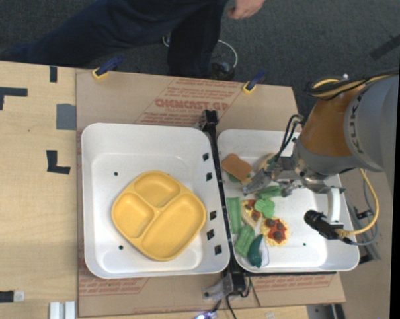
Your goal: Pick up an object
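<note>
My gripper (265,181) hangs low over the middle of the right bin (328,260), reaching in from the right. Toy food lies beneath and around it. A brown bread-like piece (236,166) sits just left of it. Directly below the gripper is a light green leafy piece (265,206), and something green shows right at its tip. A pizza slice (275,230) lies toward the front. A long green pod (233,213) runs along the bin's left wall, with a dark green piece (245,241) and a teal piece (256,258) near the front left corner.
The left bin (98,151) holds a yellow divided plate (158,214). A black divider (215,182) separates the two bins. A black part of the arm (319,223) and cables overhang the right bin's right side. A person stands behind the bench (192,29).
</note>
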